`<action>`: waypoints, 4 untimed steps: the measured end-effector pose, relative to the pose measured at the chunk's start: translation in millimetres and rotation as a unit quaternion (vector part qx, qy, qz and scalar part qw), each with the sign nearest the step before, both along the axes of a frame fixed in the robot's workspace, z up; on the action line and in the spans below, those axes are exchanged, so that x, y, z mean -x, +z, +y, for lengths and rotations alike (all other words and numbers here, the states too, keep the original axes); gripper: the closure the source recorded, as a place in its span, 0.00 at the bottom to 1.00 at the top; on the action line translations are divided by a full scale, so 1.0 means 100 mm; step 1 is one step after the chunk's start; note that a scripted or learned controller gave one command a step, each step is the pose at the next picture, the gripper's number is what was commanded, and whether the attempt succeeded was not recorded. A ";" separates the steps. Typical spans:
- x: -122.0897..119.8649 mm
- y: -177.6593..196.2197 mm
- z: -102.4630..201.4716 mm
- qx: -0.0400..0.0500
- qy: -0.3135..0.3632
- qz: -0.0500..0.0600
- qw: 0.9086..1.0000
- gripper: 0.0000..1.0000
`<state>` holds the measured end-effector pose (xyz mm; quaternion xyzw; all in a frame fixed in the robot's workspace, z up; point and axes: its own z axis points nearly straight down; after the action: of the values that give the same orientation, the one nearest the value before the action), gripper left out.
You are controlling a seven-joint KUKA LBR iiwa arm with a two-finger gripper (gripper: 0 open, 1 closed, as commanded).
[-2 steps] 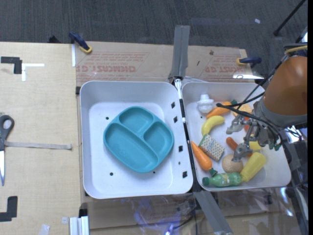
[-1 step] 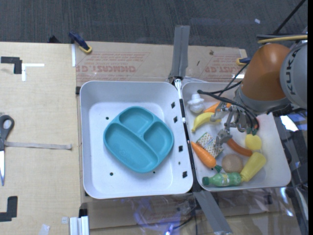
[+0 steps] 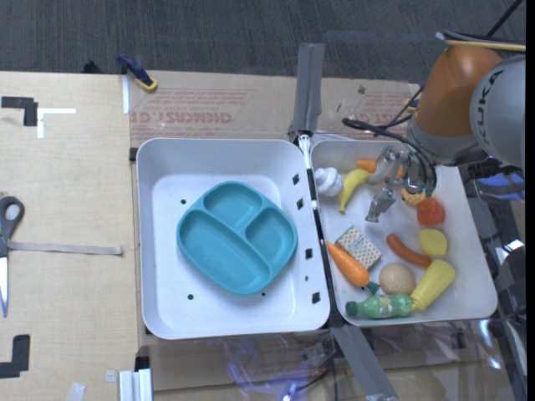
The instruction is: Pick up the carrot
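The carrot (image 3: 348,264), orange with a small green stub at its lower right end, lies on a slant in the right bin (image 3: 475,232), close to that bin's left wall. My gripper (image 3: 383,192) hangs over the upper middle of the same bin, above and to the right of the carrot and clearly apart from it. It sits just right of a banana (image 3: 354,187). Nothing of the carrot is covered.
A checkered cracker (image 3: 358,242) touches the carrot's upper side; a beige egg-like ball (image 3: 397,277) and a green bottle (image 3: 380,307) crowd its lower end. A sausage (image 3: 408,251), lemon (image 3: 433,241) and tomato (image 3: 430,212) lie further right. The left bin (image 3: 159,307) holds a blue divided plate (image 3: 237,237).
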<state>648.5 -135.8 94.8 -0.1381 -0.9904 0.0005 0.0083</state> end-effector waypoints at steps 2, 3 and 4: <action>-0.02 0.10 0.00 0.002 0.001 -0.006 1.000 0.00; 0.06 -0.04 -0.52 -0.005 -0.082 0.000 0.997 0.00; 0.02 0.09 -0.54 0.000 -0.081 -0.011 0.997 1.00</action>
<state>647.0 -190.1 103.9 -0.2179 -0.9760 -0.0020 -0.0025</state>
